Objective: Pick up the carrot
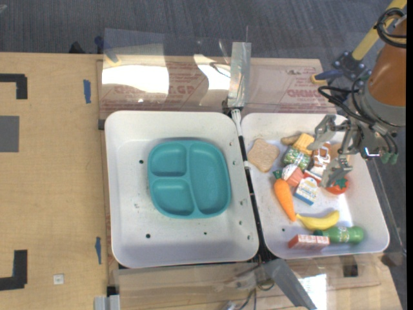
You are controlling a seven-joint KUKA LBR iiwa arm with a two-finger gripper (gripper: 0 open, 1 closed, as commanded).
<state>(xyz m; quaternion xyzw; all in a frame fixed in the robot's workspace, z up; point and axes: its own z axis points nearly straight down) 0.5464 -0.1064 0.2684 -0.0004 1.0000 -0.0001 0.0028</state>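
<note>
- Your carrot (284,199) lies in the right bin (377,202), near that bin's left side: a smooth, tapered orange cone of glossy plastic, its point slanting down toward the banana (319,221).
- The banana is a curved yellow crescent just below the carrot's tip; they look to be touching or nearly so.
- Up and left of the carrot you'll see a flat tan slice of toy bread (262,155), matte and rounded at the top.
- Right of the carrot sits a heap of small boxes and cartons (303,170), printed in red, white, yellow and green, packed too tightly to tell apart.
- Along the bin's lower edge lie a red-and-white packet (310,240) and a bumpy green vegetable (348,235), end to end.
- The hand (338,150) hangs over the right part of the heap, well apart from the carrot; its metal fingers look spread, with nothing between them. A red round piece (337,186) lies just beneath.
- The left bin (122,173) is shallow white plastic, speckled, holding a teal three-compartment plate (189,177) with rounded corners.
- The surface (45,173) around both bins is plain brown cardboard.
</note>
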